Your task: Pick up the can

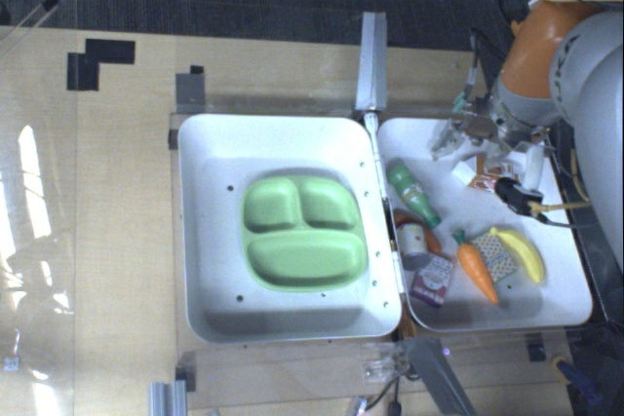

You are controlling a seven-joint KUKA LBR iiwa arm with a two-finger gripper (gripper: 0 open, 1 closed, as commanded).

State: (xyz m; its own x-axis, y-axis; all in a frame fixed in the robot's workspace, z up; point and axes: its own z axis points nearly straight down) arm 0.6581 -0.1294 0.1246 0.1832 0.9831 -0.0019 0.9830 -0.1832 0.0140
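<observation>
So far nothing has been lifted: the can lies in the right bin, hard against the wall shared with the left bin, at about nine o'clock of its tub.

Starting from the left, that first bin is smooth white plastic with rounded corners, and in it sits a pale green tray with three soft-edged compartments.

Across the divider, a green bottle lies tilted just above the can, at roughly ten o'clock. The can itself is a short cylinder with a red label and a dull metal end. Below it is a purple packet, and further right an orange carrot, then a yellow banana curving toward four o'clock.

The gripper hangs at the bin's twelve o'clock, well apart from the can; I cannot tell how its claw is set. The reach, the grasp and the lift are all left to do.
</observation>
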